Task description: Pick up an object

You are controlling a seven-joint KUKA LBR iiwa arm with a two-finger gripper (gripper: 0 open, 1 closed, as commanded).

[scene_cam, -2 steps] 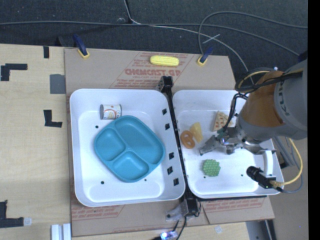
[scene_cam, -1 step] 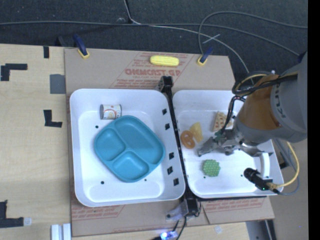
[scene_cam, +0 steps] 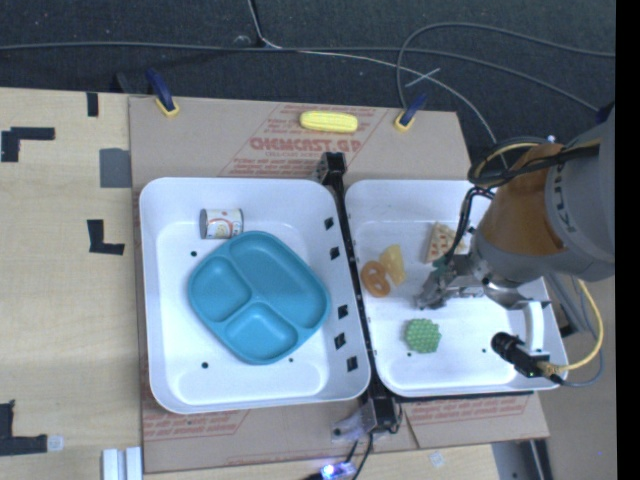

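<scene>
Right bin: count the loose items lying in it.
4. An orange ring and a yellow piece touch at the left, a tan wedge lies beside the arm, a green ball toward the front. The arm may hide more.

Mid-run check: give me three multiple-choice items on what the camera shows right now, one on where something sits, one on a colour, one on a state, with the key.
1. Where does the blue divided tray lie?
A. In the left bin
B. In the right bin
C. On the cardboard beyond the bins

2. What colour is the bumpy round item near the front of the right bin?
A. Red
B. Green
C. Purple

3. How does the small can in the left bin rest?
A. On the tray
B. Upright on the cardboard
C. On its side on the bin floor, beyond the tray

Key: 1 A, the tray fills the middle of the left bin. 2 B, it is green, just in front of the gripper. 3 C, its round end faces sideways by the far wall.
</scene>
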